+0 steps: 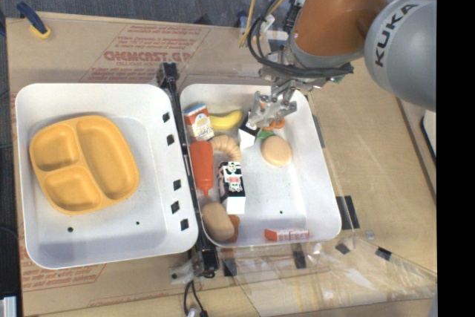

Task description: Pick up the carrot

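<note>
Orange carrot (268,134) sits in the right bin (315,193), upper middle, mostly hidden under the tool (269,112); only a small orange bit with a green tip shows just above the pale round bun (276,151). Tool hangs over that spot, right at the carrot, near the bin's back wall; can't tell whether it's apart or together, and can't see anything between it. Arm (356,15) comes in from upper right, orange band above the wrist, cables looped over it. Same bin, left side: small carton (197,122) at the top, banana (226,119) just beside it, long red-orange piece (201,167) running down along the left wall, black-and-white box (233,180) next to that, brown potato-like thing (217,222) at the lower left corner, small red item (286,234) against the front wall. Left bin (44,234) holds a yellow divided tray (83,162), three compartments. Both bins sit side by side on the tabletop (364,137), brown cardboard sheet (133,48) under them.
</note>
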You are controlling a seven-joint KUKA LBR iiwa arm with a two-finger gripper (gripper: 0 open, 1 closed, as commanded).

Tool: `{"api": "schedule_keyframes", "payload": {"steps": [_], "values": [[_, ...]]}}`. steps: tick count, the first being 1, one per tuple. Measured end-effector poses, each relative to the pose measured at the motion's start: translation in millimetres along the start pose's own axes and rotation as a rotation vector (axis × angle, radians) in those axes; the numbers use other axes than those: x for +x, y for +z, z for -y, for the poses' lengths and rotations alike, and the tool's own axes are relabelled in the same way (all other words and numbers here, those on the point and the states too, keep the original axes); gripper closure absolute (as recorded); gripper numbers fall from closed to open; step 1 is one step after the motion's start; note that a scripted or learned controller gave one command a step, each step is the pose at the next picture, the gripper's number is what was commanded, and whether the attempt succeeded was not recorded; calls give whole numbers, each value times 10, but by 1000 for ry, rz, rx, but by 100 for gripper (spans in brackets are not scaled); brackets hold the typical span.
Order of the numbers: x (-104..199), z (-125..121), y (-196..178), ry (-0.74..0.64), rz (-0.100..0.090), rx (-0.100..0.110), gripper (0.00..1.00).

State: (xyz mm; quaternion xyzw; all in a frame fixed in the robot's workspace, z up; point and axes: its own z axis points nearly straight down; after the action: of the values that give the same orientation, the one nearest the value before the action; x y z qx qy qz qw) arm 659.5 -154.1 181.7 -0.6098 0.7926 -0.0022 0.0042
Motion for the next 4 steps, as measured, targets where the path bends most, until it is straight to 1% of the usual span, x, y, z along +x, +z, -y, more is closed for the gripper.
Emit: {"api": "schedule_keyframes", "payload": {"steps": [1,2,3,4], "values": [[281,84,-1735,-265,-3,5,100],[329,71,-1048,-80,-2,-11,100],[140,-19,481,-219,2,-22,100],[-253,-683,905,-431,3,-14,100]]}}
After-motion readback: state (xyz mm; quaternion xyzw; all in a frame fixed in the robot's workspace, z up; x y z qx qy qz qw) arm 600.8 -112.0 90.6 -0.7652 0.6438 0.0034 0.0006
